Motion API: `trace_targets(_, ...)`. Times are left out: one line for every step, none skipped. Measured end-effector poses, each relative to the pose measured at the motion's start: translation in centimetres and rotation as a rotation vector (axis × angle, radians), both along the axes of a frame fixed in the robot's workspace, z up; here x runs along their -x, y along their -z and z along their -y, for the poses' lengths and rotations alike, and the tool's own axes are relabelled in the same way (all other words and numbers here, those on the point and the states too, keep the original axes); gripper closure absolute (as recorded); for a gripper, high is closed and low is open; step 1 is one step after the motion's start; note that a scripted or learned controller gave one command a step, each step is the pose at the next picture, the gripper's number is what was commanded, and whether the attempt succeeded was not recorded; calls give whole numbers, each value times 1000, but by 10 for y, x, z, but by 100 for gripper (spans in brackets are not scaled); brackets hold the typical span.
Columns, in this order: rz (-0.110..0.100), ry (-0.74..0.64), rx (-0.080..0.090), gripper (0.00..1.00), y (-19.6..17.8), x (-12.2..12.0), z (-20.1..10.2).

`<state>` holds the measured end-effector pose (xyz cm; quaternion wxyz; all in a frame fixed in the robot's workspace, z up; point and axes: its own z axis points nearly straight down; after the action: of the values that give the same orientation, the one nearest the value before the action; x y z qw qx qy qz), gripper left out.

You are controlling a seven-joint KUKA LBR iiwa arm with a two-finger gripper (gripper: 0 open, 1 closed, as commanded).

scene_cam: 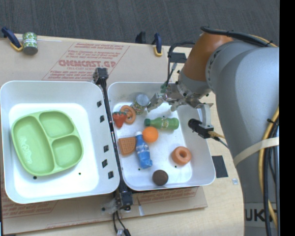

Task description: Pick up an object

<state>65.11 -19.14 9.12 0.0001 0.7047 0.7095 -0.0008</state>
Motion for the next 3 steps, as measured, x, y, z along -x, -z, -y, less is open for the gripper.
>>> trace_targets(-1, -4, -1, 100, -11, -1, -1)
trace_targets(2, 2, 0, 100, -144, 94, 21)
trace_targets(-2, 0, 0, 100, -112, 62, 20)
